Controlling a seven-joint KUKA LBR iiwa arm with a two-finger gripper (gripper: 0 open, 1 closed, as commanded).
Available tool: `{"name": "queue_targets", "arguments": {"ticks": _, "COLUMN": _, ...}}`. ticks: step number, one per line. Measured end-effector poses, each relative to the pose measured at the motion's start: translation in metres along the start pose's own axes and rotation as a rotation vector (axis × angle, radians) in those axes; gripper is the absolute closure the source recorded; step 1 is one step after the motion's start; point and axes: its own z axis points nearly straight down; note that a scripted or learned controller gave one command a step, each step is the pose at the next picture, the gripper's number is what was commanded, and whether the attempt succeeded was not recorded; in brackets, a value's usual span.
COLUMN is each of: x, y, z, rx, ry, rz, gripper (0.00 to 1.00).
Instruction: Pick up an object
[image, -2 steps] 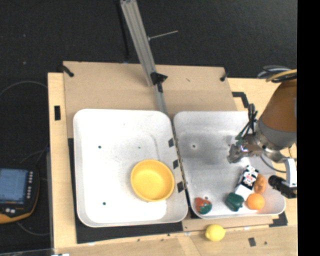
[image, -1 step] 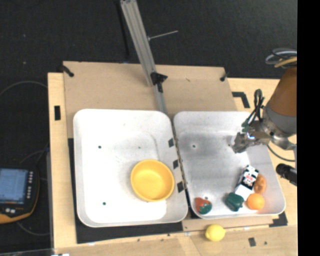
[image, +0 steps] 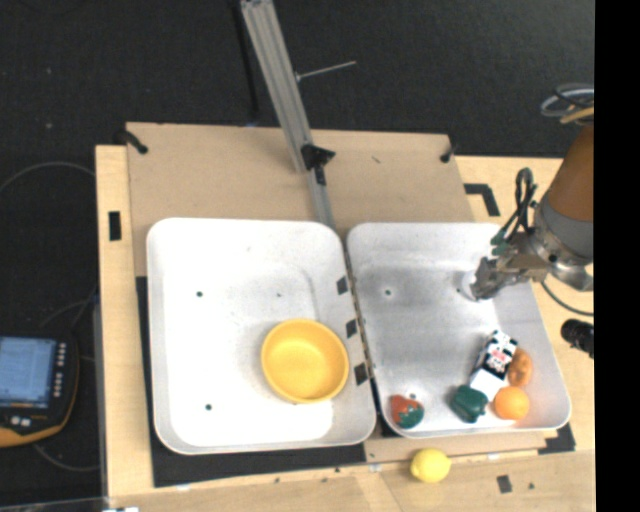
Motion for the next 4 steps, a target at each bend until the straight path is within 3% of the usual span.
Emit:
{"name": "queue_targets", "arguments": {"ticks": 3, "x": 0.159, "y": 0.039, "z": 0.022, "rx": 0.003, "ry": 0.002, "rz": -0.002, "gripper": 1.00}}
{"name": "queue_targets", "arguments": {"ticks": 4, "x": 0.215, "y": 0.052, "z": 0.005, "rx": 0.001, "ry": 0.003, "rz": -0.003, "gripper": 1.00}}
